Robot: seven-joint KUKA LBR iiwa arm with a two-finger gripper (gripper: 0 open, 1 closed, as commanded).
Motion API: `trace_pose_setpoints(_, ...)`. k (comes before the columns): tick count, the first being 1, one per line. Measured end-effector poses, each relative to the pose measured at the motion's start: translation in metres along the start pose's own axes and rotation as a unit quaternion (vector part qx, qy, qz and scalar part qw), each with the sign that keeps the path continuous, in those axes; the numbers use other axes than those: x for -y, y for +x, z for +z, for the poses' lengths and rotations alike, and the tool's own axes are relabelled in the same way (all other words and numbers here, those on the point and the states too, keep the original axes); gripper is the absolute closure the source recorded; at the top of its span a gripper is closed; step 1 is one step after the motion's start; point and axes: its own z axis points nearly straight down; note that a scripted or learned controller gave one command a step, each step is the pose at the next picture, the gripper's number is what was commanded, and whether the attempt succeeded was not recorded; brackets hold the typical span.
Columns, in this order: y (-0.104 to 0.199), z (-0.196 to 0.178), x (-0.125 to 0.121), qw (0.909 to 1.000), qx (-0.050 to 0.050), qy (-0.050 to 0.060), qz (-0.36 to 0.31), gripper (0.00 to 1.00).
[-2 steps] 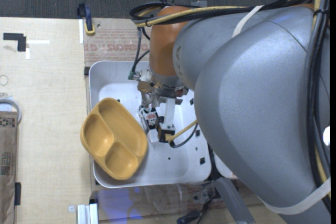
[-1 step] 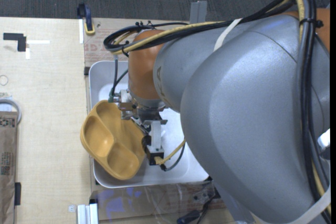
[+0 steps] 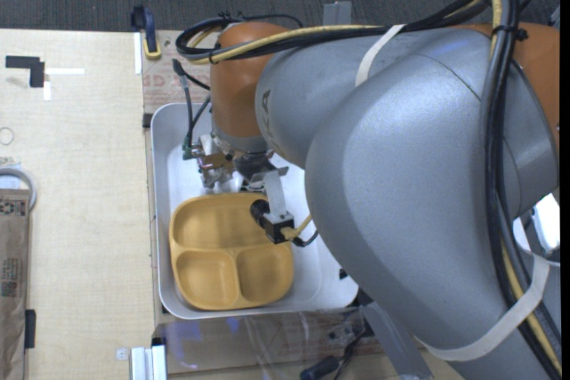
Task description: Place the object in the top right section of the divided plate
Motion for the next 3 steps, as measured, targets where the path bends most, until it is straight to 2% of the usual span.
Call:
trace_pose_setpoints(1, 0.0007, 0.0013, 0.0008, 1.0, 0.0, 0.001, -0.001, 0.0)
trace_pose_setpoints(3, 0.0007, 0.0013, 0.0008, 1.0, 0.0, 0.001, -0.001, 0.0)
